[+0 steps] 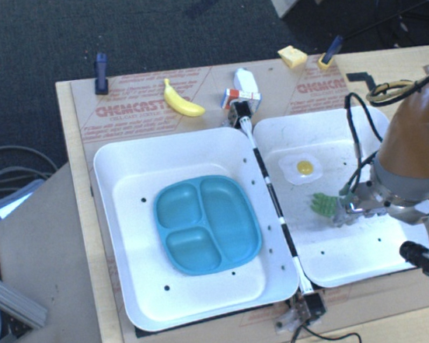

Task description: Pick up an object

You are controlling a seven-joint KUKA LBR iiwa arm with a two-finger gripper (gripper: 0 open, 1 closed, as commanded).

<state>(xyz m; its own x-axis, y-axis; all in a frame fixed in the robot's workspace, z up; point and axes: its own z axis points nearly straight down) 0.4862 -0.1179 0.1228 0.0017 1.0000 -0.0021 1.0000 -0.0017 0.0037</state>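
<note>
- While low in the right bin [383, 258], touching the green object [325, 205]: gripper [345, 208], finger state not discernible.
- Beside it, fried egg [301, 169]; blue plate [206, 224] in left bin [126, 217].

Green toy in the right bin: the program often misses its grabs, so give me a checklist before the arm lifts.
1. Gripper at the green toy: ok, it sits right beside it.
2. Toy between the fingers: cannot tell.
3. Fried egg toy apart from the gripper: ok.
4. Gripper away from the right bin wall: ok, it is mid-bin.
5. Blue plate out of the way: ok, in the left bin.
</note>
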